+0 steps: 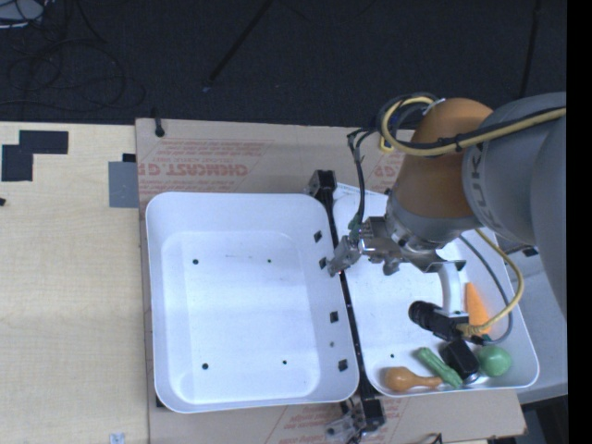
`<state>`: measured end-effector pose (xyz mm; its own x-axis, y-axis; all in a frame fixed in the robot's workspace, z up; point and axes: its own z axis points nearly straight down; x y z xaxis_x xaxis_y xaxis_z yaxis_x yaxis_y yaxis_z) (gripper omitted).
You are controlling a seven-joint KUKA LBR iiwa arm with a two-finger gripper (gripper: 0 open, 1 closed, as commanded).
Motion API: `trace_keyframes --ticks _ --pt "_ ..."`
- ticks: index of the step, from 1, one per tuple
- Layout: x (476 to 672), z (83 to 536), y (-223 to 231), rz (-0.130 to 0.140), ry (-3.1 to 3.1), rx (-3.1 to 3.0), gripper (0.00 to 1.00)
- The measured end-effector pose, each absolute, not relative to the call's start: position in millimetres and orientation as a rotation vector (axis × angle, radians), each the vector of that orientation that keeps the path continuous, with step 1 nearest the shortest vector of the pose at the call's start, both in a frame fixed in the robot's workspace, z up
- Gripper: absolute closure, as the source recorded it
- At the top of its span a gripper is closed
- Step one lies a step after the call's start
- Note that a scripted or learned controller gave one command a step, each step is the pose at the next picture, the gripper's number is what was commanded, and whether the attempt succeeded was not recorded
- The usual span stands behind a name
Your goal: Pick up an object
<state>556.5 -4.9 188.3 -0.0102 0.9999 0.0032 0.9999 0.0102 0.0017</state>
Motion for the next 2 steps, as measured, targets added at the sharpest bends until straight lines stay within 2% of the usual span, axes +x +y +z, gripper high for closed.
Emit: trace_keyframes --ticks 1,2 --pt "563.8 230.3 15.6 0.0 -2.224 -2.219 0.0" --pt "648.1 310.9 -2.3 -0.01 -2.231 -2.225 0.0"
